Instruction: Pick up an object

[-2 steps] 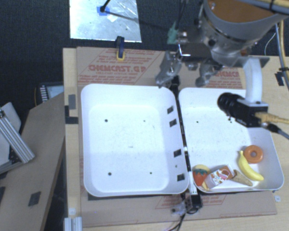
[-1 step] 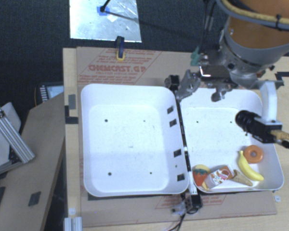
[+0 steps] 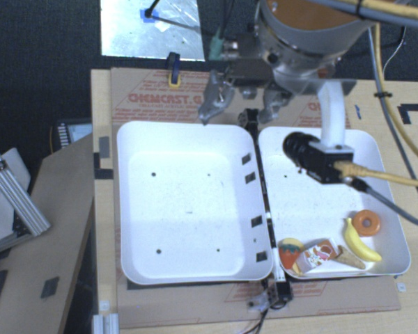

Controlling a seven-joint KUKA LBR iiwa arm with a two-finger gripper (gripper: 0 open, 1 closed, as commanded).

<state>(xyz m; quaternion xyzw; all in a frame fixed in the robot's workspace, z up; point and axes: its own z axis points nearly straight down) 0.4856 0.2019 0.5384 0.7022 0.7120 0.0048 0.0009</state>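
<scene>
only "chemcast" legible, red, on board (image 3: 160,97) behind gripper (image 3: 238,110).

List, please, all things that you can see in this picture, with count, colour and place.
Bins: two, white, side by side on the bench.
Banana: one, yellow, right bin, near corner.
Round object: one, orange, beside the banana.
Small packet: one, white and red, right bin's near edge.
Rounded object: one, orange-red, left of the packet.
Camera: one, black, over the right bin.
Gripper: one, grey, fingers apart, above the bins' far edge, holding nothing.
</scene>
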